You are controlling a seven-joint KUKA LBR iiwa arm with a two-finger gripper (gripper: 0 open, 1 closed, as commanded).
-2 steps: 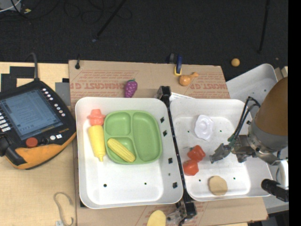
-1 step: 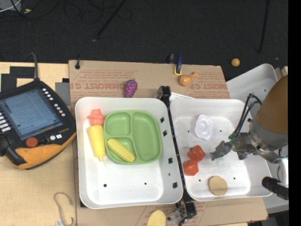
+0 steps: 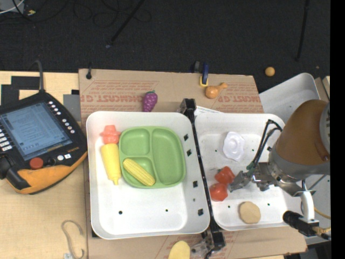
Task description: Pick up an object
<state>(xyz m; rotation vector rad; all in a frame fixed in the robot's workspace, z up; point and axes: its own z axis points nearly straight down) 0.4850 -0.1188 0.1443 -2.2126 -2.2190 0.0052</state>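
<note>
In the right bin point(image 3: 248, 125) lie a red pepper-like toy point(image 3: 221, 183), a white crumpled object point(image 3: 235, 144) and a tan round cookie point(image 3: 250, 212). My gripper point(image 3: 241, 181) reaches in from the right and sits low in this bin, its dark fingertips right beside the red toy's right side. I see nothing clearly between the fingers. The left bin point(image 3: 140, 215) holds a green divided plate point(image 3: 152, 156) with a corn cob point(image 3: 139, 171) on it, and a yellow bottle with a pink cap point(image 3: 110, 154) next to the plate.
A purple grape toy point(image 3: 150, 100) and an orange gourd point(image 3: 214, 89) lie on the cardboard behind the bins. A yellow object point(image 3: 180, 250) sits at the front edge. A teach pendant point(image 3: 35, 139) rests at the left. The arm's orange band point(image 3: 304, 134) overhangs the right bin.
</note>
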